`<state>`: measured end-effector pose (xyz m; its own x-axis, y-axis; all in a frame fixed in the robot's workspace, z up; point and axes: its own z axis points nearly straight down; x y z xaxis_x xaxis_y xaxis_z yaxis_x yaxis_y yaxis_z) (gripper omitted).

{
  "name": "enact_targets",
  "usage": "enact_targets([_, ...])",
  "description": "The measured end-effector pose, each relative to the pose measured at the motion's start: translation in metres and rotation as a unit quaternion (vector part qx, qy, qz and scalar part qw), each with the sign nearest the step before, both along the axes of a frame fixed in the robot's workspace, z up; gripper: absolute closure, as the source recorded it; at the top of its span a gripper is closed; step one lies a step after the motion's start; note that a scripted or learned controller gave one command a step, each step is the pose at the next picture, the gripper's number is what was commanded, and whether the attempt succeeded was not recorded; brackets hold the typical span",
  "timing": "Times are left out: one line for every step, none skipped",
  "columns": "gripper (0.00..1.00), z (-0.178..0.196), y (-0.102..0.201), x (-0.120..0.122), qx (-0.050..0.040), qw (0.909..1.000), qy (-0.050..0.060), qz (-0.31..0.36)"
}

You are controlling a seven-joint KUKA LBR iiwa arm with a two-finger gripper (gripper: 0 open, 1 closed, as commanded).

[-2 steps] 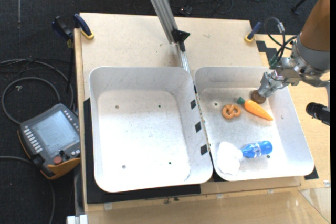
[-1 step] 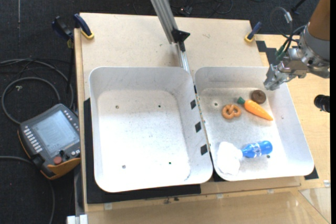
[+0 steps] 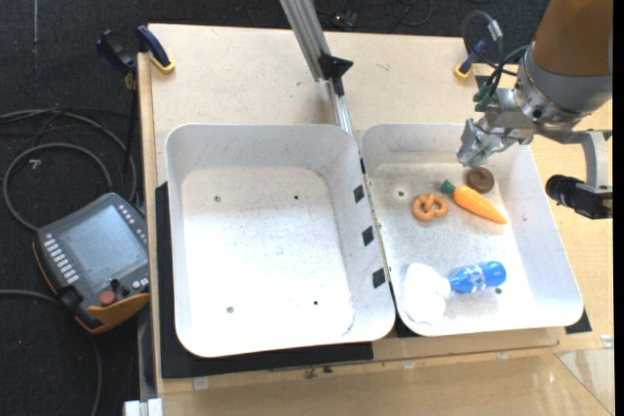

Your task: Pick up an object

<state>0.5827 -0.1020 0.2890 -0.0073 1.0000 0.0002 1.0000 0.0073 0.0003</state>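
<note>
- Two shallow white bins sit side by side on the bench (image 3: pixel 253 73); the left bin (image 3: pixel 185 151) and the right bin (image 3: pixel 556 258) meet along a central ridge.
- The hand (image 3: pixel 475 154) hangs over the far part of the right bin, reaching in from the right below the grey arm with its orange band (image 3: pixel 580 0).
- How far the hand is open cannot be told at this angle, and nothing can be seen held in it.
- Its tip is just beside a small brown round object (image 3: pixel 479 178), on that object's far-left side; whether they touch is unclear.
- An orange carrot (image 3: pixel 479 204) with a green end lies just near of the brown object, slanting toward the right.
- A pretzel-shaped piece (image 3: pixel 428 207), tan and looped, lies left of the carrot, close to it.
- A blue bottle (image 3: pixel 477 277) lies on its side in the near part of the right bin.
- A white crumpled lump (image 3: pixel 425 293) rests against the bottle's left end, by the near-left corner.
- A teach pendant (image 3: pixel 93 253) lies on the floor left of the bench.
</note>
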Motion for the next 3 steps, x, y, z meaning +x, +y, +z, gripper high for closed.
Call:
enact_targets([1.00, -0.015, 0.058, 0.005, 0.0007, 1.0000, 0.001, 0.001])
enact_targets([1.00, -0.036, 0.110, -0.008, 0.0007, 1.0000, 0.002, 0.000])
enact_targets([1.00, -0.050, 0.173, -0.015, 0.0009, 1.0000, 0.002, 0.001])
